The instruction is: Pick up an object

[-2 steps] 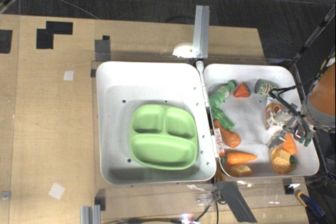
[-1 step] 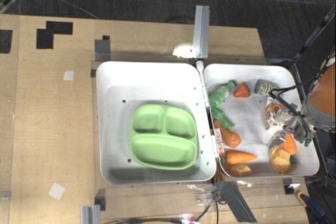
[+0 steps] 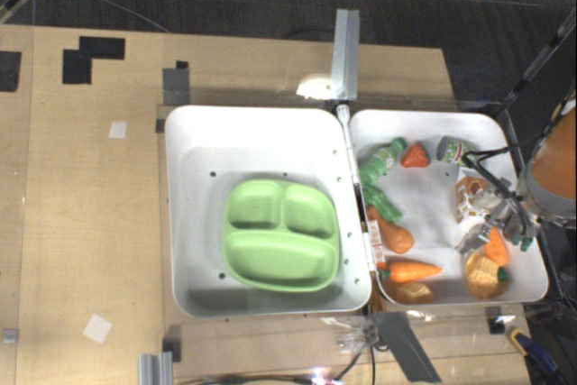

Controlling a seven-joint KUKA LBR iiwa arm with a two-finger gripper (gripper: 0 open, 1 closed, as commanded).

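Matt wooden bench (image 3: 81, 221), seemingly glossy plastic bins (image 3: 194, 194)

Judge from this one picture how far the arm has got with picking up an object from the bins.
Done: the gripper has reached into the right bin, low among the toy foods near its right wall. In hand: it sits just above an orange piece beside the corn, but whether anything is grasped cannot be told. Left: closing on an item and lifting it clear; nothing is raised yet.
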